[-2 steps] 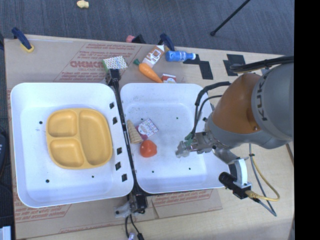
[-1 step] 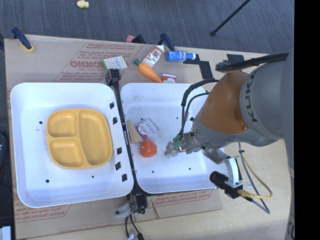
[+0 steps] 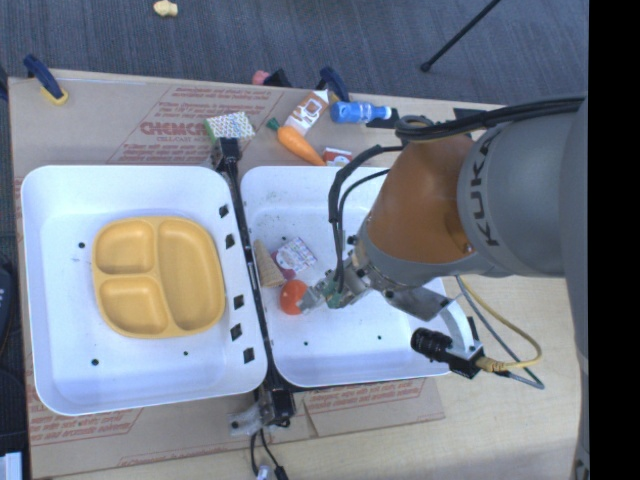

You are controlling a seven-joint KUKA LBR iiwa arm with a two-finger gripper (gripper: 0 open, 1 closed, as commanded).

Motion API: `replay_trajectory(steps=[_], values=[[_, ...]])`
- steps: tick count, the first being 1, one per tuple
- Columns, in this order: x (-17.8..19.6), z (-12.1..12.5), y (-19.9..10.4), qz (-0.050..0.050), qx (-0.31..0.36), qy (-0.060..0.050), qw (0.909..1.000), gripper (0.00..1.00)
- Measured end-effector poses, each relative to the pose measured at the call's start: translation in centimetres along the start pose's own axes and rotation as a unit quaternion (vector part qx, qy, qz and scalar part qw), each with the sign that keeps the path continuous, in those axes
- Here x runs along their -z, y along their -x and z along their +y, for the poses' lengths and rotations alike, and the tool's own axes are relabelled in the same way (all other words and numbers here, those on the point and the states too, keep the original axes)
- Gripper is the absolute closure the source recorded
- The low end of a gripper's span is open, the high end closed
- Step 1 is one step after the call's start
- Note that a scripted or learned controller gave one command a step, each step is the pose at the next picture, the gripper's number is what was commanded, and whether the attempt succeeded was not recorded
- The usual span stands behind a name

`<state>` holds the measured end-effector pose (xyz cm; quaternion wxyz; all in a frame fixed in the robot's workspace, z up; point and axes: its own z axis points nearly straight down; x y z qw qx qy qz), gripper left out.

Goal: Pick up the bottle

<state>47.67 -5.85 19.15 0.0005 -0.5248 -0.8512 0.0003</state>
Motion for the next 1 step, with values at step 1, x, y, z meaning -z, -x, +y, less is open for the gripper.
replay_trajectory(steps=[1], values=[[4.35, 0.82, -1.64, 0.0, -0.091, 0.0, 0.9959, 1.0]])
